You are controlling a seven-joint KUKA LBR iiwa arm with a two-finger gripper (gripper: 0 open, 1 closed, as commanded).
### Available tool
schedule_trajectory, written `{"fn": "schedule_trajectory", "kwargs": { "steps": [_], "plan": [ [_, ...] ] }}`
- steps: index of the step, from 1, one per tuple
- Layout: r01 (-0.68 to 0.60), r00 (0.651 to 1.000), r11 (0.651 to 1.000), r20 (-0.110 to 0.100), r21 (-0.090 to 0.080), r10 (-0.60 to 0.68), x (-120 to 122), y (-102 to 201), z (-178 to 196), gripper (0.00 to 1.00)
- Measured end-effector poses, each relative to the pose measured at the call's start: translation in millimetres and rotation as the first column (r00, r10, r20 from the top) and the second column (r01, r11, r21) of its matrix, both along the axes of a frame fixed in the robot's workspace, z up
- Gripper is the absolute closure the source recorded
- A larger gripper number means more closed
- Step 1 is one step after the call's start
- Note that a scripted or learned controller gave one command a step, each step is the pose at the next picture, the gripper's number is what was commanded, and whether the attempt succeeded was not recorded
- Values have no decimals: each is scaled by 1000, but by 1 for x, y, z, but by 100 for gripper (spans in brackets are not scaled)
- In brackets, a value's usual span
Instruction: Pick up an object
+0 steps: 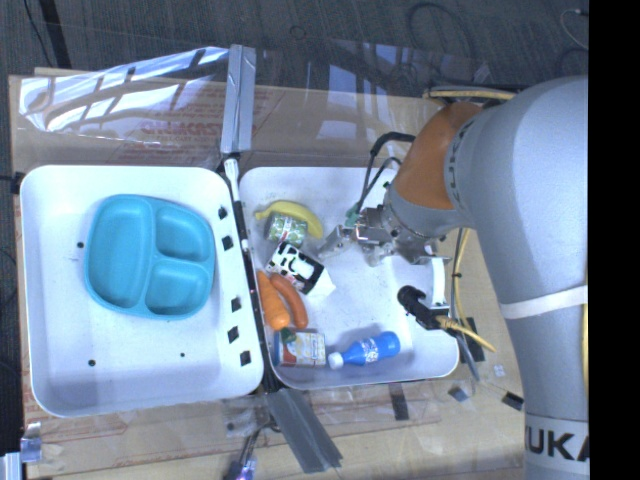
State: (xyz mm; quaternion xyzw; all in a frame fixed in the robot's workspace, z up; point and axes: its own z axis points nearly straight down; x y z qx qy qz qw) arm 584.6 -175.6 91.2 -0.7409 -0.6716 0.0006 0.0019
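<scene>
Far out to the left of the jaws, in the left bin [40, 298], lies a blue divided plate [150, 256], well apart from everything else and across the divider between the bins. It is broad and flat, so I judge it a poor candidate.

Nearer, in the right bin [400, 180], the graspable things crowd the bin's left wall, all to the left of the jaws [362, 230]. Level with the jaws and closest to them sit a yellow banana [290, 211] and a small green packet [287, 230] just under it. Slightly below and left is a black-and-white box [297, 265], then an orange carrot [283, 304] whose long axis runs down along the wall. Below the jaws, near the bin's front edge, a small carton [303, 348] and a blue-labelled bottle [365, 350] lie end to end, the bottle's long axis roughly left-right.

The jaws hang over bare bin floor with nothing between them; whether they stand wide or narrow I cannot tell. The coming move, I judge, turns on a short shift leftward toward the banana and packet.
</scene>
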Motion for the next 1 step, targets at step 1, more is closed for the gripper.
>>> {"fn": "schedule_trajectory", "kwargs": {
  "steps": [1],
  "plan": [
    [-90,996,996,-2,-1,90,31,71,0,0]
  ]
}}
